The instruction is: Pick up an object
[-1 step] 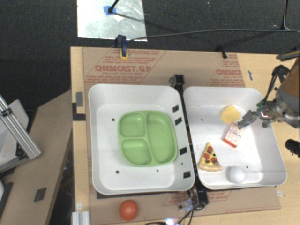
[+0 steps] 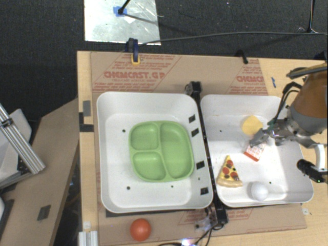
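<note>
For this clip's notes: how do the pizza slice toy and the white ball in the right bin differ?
The triangular toy pizza slice is flat, yellow with red spots and a tan crust; the round white ball is plain and one colour. The pizza slice lies near the bin's left wall, its point toward the back; the ball sits to its right, closer to the front rim. Both rest in the right white bin, apart from the gripper.

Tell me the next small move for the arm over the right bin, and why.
Probably a short descent onto the small red and white item. The gripper sits just above and beside it in the right bin, nearer to it than to the yellow round piece or the pizza slice, and nothing shows between its fingers yet.
</note>
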Motion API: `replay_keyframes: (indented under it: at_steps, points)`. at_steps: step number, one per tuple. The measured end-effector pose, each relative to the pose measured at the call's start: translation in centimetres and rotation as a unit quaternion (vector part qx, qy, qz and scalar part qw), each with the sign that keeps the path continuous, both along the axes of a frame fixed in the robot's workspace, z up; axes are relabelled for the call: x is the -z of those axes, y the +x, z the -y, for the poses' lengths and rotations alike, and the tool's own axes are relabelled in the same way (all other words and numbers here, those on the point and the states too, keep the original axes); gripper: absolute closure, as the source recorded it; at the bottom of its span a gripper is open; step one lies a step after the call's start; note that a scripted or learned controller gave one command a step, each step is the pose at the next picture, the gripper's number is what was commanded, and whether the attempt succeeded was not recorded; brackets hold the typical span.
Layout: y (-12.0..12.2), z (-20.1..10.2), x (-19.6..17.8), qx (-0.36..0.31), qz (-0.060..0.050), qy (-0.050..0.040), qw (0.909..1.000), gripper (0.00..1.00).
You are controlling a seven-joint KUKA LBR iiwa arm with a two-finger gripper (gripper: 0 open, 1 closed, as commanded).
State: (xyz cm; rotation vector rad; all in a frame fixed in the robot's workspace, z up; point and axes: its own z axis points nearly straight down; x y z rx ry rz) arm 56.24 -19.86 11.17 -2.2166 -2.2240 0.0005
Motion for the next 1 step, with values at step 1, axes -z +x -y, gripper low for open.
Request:
replay_keyframes:
  at_steps: [1]
  points:
    - [0.32, 0.00, 2.27, 0.001, 0.003, 0.0005, 1.0000, 0.00]
